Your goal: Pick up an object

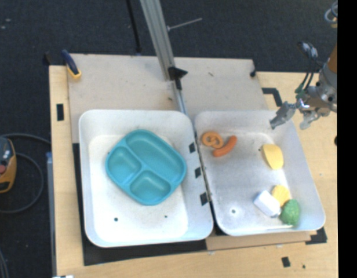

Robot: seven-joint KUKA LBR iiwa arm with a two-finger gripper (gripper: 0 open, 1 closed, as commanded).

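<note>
- The gripper (294,114) hangs over the far right corner of the right bin (242,167), tilted, with the arm coming in from the table's right edge; judging by that, it is poised above the bin and not down among the objects.
- Its fingers look spread, one prong reaching left toward the bin's far rim and another nearer the wrist, with nothing between them.
- The likeliest target, going by nearness, is the yellow piece (273,156), lying alone by the right wall of the right bin, just below the gripper.
- A pretzel (210,139) and sausage (225,146) lie touching near the far left corner of that bin.
- Crowded in the near right corner are a white block (265,203), a yellow block (281,193) and a green piece (290,212), pressed together, which would make a clean grasp harder there.
- A blue tray (145,165) sits alone mid-way in the left bin (97,225).
- The arm above the wrist is cut off at the right; the fingertips are small and blurred, so their exact gap is hard to judge.
</note>
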